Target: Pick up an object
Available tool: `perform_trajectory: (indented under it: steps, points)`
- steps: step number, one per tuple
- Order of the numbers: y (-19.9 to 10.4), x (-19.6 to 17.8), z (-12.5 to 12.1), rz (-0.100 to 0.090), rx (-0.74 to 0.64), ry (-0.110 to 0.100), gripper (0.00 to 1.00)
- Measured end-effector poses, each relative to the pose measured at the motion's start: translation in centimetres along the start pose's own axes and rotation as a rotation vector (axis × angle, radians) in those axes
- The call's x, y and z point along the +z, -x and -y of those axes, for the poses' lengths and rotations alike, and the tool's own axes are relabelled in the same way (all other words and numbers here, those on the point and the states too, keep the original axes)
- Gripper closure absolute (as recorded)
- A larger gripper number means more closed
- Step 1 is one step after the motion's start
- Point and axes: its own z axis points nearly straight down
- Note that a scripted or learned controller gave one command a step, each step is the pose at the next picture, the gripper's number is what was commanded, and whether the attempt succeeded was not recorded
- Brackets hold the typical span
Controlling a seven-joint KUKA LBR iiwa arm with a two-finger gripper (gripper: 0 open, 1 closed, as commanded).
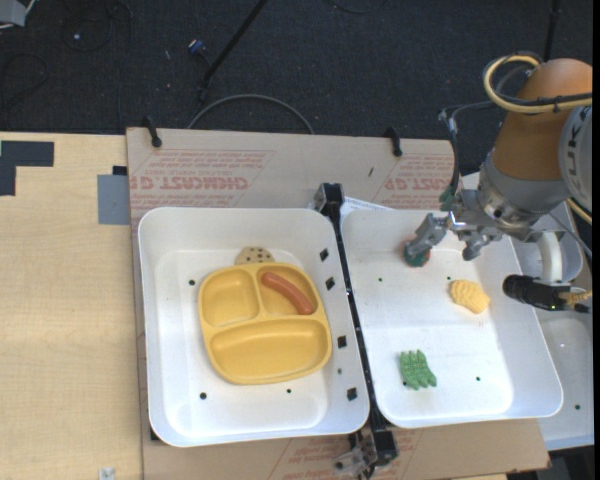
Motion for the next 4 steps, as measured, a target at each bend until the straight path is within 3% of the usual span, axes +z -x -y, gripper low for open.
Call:
perform_trajectory:
  steps: [1,3,4]
  points:
    - [0.0,-0.8,-0.3,0.002,-0.002,0.014,0.00]
    - [0.3,8.8,-1.7,0.001,-0.002,0.008,0.00]
    - [0.2,11.8,-1.7,0.001,-0.001,0.010,0.00]
